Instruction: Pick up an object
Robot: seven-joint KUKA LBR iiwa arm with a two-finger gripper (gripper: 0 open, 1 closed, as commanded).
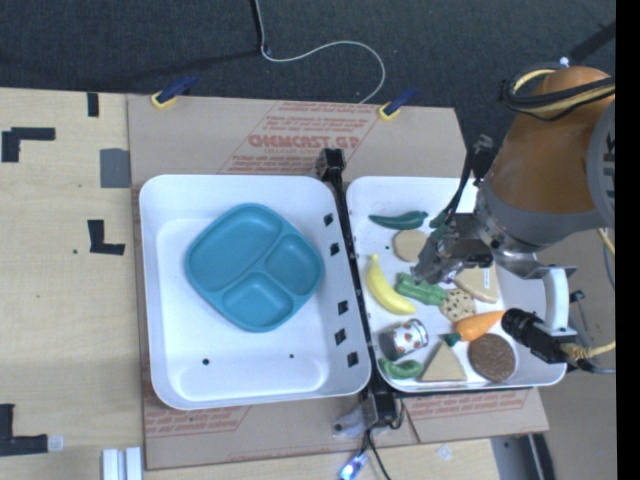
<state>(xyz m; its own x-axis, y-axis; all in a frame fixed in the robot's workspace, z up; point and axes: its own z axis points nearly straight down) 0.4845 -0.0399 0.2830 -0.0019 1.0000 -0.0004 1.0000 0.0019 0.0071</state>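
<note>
The hand (437, 261) is lowered into the right bin (545, 380), just above a green pepper-like piece (421, 291) beside the banana (381, 286). Whether anything is gripped cannot be told. A carrot (477, 324), a brown disc (492, 357) and a small can (404, 340) are found nearby. A blue divided plate (255, 265) is set in the left bin (165, 268).

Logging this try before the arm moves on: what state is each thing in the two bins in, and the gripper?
Blue tray: flat, upright, alone in left bin.
Banana: lying in right bin, untouched.
Dark green pepper: lying near the bin's far edge.
Green pod: lying just under the gripper.
Carrot: lying, free.
Brown disc: flat in near corner.
Gripper: low over the toys; grasp not visible.
</note>
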